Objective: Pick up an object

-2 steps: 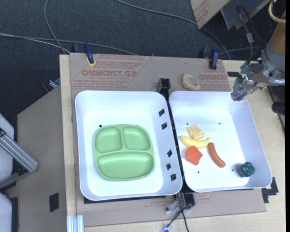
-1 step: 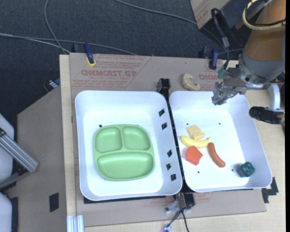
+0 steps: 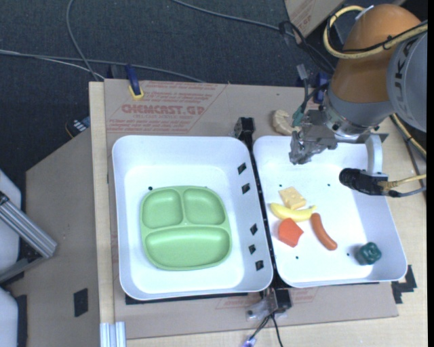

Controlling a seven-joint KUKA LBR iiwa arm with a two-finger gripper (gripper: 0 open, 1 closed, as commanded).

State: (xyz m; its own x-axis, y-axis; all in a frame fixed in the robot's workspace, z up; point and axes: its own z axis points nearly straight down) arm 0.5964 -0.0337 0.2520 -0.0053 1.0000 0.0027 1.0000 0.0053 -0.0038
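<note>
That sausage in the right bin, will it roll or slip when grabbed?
The sausage is a thin round cylinder, so it probably rolls sideways if nudged. Its glossy skin looks like smooth plastic, likely slippery. It lies apart from the banana, so a grip across it seems feasible.

A dark, blue-grey carpeted floor (image 3: pixel 169 41) fills the far and left parts of the scene. Thin grey cables (image 3: pixel 81 47) trail across it in loose curves toward the far right. On the floor stands a bench topped with a flat sheet of brown cardboard (image 3: pixel 163 105), printed with faded red lettering along its far edge. A small blue and yellow clamp (image 3: pixel 133 83) grips that far edge near the left corner. At the near left, a pale metal rail (image 3: pixel 24 227) runs at a slant. A cardboard box corner (image 3: pixel 308 13) shows at the far right. The light is even and soft, with faint shadows.
</note>
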